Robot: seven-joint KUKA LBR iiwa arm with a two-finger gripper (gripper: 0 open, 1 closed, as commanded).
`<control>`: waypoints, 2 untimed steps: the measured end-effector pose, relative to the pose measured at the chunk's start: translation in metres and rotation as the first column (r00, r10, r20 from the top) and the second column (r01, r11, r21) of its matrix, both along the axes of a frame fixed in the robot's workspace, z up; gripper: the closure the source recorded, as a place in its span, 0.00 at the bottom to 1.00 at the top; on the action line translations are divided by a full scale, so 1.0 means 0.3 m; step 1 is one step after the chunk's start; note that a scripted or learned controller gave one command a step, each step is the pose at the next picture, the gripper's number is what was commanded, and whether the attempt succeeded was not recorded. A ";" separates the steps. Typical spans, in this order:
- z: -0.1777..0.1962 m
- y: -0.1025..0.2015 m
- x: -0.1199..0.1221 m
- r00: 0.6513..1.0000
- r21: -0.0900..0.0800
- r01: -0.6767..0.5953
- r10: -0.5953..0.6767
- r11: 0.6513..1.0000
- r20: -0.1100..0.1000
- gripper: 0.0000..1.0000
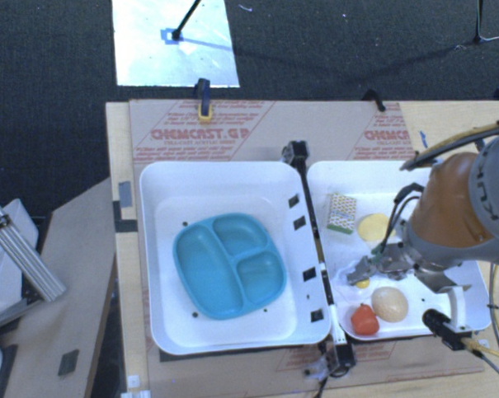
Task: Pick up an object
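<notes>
A beige egg-shaped object (389, 303) lies in the right bin, touching a red tomato-like one (365, 320).

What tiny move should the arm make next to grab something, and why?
Probably lower the tool a little toward the beige egg-shaped object just below it in the right bin. The tool hangs above the bin floor between the yellow round piece and that egg, and I see nothing held in it.

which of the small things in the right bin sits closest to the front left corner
The red tomato-like piece, beside the beige egg. The yellow round piece and the green-white packet lie farther back.
</notes>
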State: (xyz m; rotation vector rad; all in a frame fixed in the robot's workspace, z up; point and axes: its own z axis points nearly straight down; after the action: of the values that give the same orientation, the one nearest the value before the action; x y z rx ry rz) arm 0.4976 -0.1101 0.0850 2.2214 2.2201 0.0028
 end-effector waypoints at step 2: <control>0.257 0.016 0.042 1.000 -0.002 -0.005 0.005 1.000 0.006 1.00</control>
State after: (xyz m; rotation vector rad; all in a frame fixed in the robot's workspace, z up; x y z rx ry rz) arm 0.5103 -0.1054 0.1621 2.2114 2.2221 0.0070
